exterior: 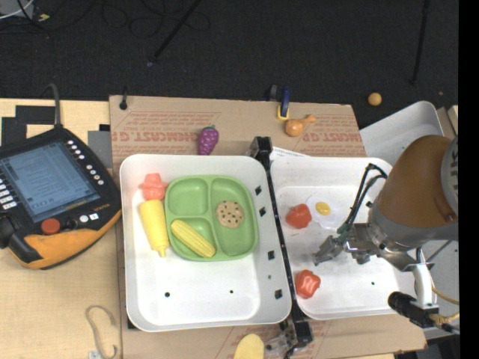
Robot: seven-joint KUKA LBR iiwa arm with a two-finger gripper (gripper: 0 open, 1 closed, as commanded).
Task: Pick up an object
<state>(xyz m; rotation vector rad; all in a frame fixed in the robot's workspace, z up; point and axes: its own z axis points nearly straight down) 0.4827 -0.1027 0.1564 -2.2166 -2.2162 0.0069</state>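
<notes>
My gripper [328,251] hangs low over the middle of the right bin [374,298], reaching in from the right under the grey and orange arm. A red tomato-like piece [299,216] lies up and to its left. Just beyond that is a small yellow piece [322,209]. A red pepper-like piece [307,283] lies below and left of the gripper, near the bin's front. The gripper tip sits between these pieces and touches none of them that I can see.
The left bin [187,298] holds a green divided plate [211,217] with a corn cob [192,238] and a cookie [229,214], plus a yellow bottle [153,225] and a pink piece [153,186]. A pendant [49,193] lies far left. Purple grapes [208,139] and an orange toy [297,126] lie behind the bins.
</notes>
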